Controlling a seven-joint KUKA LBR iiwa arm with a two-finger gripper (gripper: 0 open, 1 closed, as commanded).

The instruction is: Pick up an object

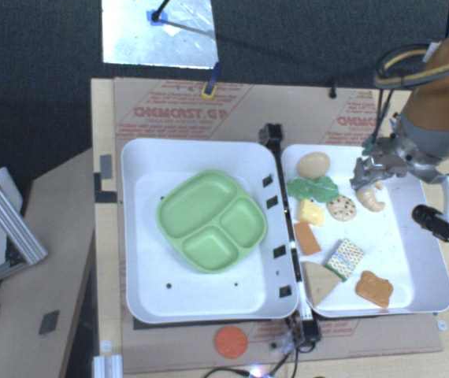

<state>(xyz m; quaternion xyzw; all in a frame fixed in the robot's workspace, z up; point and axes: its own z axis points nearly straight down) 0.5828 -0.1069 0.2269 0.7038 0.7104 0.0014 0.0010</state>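
Hovering low in the right bin point(437, 290), the claw point(366, 176) sits over a croissant-shaped toy point(372, 199), positioned for grasping; how far it is open cannot be told.

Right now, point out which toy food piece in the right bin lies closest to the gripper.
The pale curved croissant-like piece, directly beneath the gripper. The round speckled cookie sits just left of it; the others lie farther off.

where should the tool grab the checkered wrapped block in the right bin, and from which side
Probably across its two long edges, coming straight down from above. The checkered block lies flat and tilted on the right bin floor, so the tool would need turning to match. The tan wedge touches its lower-left corner; the upper-right side has more bare floor.
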